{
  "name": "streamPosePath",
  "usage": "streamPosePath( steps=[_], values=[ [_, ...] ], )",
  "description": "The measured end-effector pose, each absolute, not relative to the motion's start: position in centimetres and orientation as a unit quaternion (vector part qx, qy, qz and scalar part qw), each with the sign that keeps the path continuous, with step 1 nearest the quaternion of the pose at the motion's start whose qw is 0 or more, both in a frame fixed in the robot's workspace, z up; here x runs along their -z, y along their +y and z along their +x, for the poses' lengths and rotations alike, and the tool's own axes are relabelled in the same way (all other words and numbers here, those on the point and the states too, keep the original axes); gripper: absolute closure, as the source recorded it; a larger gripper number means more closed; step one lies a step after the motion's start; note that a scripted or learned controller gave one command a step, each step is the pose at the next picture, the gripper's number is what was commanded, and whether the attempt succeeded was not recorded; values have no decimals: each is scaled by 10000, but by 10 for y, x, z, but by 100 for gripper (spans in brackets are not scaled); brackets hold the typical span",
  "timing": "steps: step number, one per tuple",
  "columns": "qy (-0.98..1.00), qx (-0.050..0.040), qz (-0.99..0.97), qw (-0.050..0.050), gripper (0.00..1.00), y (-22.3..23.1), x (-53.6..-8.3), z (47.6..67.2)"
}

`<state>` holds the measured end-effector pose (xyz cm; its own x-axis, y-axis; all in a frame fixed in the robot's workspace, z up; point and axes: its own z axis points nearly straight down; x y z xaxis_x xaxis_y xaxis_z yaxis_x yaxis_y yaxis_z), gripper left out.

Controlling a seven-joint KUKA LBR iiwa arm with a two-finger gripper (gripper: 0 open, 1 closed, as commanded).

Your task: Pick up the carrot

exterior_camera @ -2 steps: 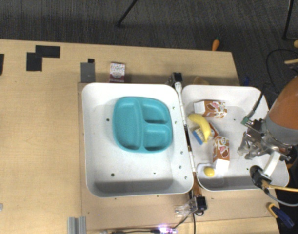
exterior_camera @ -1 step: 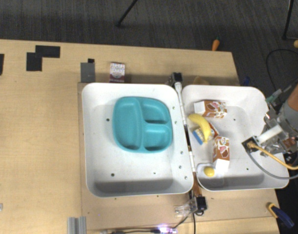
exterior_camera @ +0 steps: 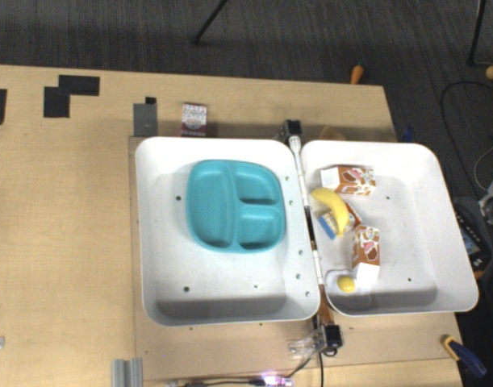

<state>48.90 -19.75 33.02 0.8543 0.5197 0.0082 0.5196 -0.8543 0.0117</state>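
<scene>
1. The left bin (exterior_camera: 161, 240) holds a teal divided plate (exterior_camera: 234, 206); I see nothing carrot-like there.
2. The right bin (exterior_camera: 415, 216) has a cluster against its left wall: two cartons (exterior_camera: 348, 181), a banana (exterior_camera: 331, 206) and a small yellow piece (exterior_camera: 346, 283).
3. I can't pick out the carrot with certainty; if it's present, I judge it is tucked in that cluster.
4. Whether the gripper is released or clenched I cannot tell.
5. I judge the approach has not begun. Next: locate the carrot, then descend over it.

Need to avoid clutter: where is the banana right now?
The banana lies in the right bin, near its left wall, between the upper carton and the lower carton.
</scene>
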Motion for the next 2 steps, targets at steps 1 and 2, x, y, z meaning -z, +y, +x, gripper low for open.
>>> streamPosePath(
  steps=[1, 2],
  values=[
    [5000, -18, 8660, 40, 100, -206, -378, 488],
    [5001, -22, 8660, 32, 0, -206, -377, 489]
  ],
)
